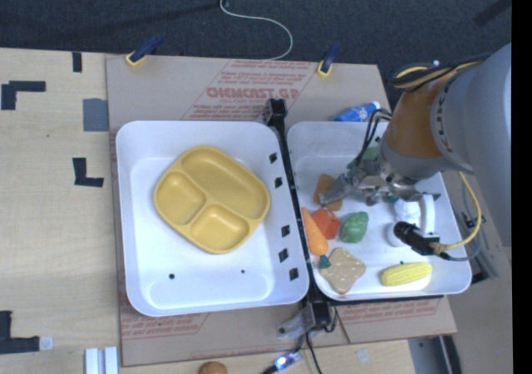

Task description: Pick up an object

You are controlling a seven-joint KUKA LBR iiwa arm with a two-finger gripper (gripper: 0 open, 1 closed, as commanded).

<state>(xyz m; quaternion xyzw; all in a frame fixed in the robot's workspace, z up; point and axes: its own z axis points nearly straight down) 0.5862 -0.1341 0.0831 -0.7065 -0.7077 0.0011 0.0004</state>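
**Arm over right bin, grip unconfirmed**

I cannot tell the fingers' [337, 191] state; they sit just above the green object [354, 227] in the right bin [307, 141]. Carrot [317, 231] lies left of it, corn [406, 274] lower right.

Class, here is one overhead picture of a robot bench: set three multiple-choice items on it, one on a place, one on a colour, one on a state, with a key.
1. Where is the yellow tray?
A. left bin
B. right bin
C. bench

2. What colour is the corn?
A. blue
B. yellow
C. red

3. Where is the pincer?
A. over the left bin
B. outside both bins
C. low in the right bin

Key: 1 A, it lies in the left bin; 2 B, a yellow cob; 3 C, it sits above the carrot.
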